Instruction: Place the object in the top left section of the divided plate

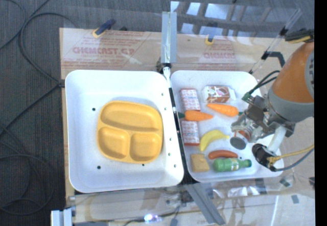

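You're looking down on two shallow white bins set side by side on the worktop. In the left bin lies the yellow divided plate, with one long section across its far side and two smaller ones nearer you; nothing rests in any of them.

The right bin holds all the toy food. Along its left edge you have two red-and-white wrapped packets, one farther up and one below it, with a small carrot lying between them. Farther right sits a brown-and-red packaged item, and just beneath it a second, larger carrot. A yellow banana curves near the middle. Toward the near edge you'll see a tan cracker, a red sausage and, touching it below, a green bottle lying on its side.

The arm comes in from the right, its orange band showing above the wrist. The claw sits low over the right side of the right bin, just beside the banana's tip and the sausage. Its fingers are tangled with metal parts and cabling from this angle, so I cannot tell whether they're apart or together, nor whether anything sits between them
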`<state>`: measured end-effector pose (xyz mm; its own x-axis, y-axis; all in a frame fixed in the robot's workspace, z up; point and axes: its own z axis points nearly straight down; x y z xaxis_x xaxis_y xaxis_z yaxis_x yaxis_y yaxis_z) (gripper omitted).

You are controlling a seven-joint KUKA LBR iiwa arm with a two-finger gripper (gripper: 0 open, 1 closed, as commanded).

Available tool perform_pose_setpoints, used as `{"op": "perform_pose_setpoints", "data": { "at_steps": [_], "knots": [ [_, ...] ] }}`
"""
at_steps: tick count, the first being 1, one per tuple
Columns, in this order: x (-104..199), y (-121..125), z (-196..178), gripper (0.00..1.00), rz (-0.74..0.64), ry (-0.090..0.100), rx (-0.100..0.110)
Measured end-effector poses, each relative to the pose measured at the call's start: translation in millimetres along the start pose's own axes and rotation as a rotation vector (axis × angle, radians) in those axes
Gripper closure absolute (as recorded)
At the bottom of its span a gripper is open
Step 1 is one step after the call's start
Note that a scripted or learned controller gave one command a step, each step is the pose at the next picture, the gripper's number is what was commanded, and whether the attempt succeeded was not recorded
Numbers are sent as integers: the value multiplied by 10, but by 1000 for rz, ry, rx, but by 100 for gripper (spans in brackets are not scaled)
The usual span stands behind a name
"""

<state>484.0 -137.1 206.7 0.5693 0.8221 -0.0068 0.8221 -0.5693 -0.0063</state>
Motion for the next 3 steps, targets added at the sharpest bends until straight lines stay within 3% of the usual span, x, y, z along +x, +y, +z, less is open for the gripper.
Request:
{"op": "perform_pose_setpoints", "data": {
  "at_steps": [1,2,3],
  "knots": [
    [640,-441,265,100,-355,3,1],
    [1336,-808,-38,100,-322,0,0],
    [992,-678,-324,100,-420,1,-2]
  ]
}}
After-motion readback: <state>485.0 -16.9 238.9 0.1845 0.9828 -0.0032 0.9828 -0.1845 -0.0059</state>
